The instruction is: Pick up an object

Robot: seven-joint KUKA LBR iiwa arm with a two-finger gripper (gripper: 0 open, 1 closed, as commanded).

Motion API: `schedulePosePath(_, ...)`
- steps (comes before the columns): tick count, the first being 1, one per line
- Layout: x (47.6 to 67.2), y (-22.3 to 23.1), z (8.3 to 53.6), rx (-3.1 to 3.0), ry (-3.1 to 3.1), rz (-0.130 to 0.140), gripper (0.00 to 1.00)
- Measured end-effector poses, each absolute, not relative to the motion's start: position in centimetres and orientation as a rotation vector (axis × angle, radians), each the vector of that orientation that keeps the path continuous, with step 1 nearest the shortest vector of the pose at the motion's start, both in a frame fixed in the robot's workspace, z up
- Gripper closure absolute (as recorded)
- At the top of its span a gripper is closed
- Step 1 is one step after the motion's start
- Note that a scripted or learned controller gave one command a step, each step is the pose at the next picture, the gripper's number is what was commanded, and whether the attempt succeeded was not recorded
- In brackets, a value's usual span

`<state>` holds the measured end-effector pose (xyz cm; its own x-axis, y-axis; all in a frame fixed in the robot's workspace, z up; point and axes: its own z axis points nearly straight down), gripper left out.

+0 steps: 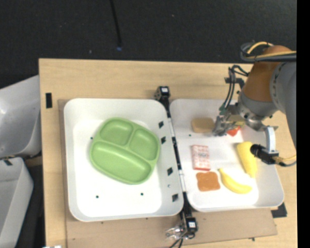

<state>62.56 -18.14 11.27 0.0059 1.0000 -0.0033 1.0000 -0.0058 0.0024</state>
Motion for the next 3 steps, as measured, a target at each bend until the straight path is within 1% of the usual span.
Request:
schedulePosePath(1, 63.3, -17.8, 17.5, 2.214, 2.220, 0.007, 1.00)
schedulePosePath(2, 63.3, -17.8, 21.9, 2.214, 2.222, 0.005, 1.00)
schedulePosePath(3, 63.4, -17.9, 25.0, 2.212, 2.224, 0.004, 1.00)
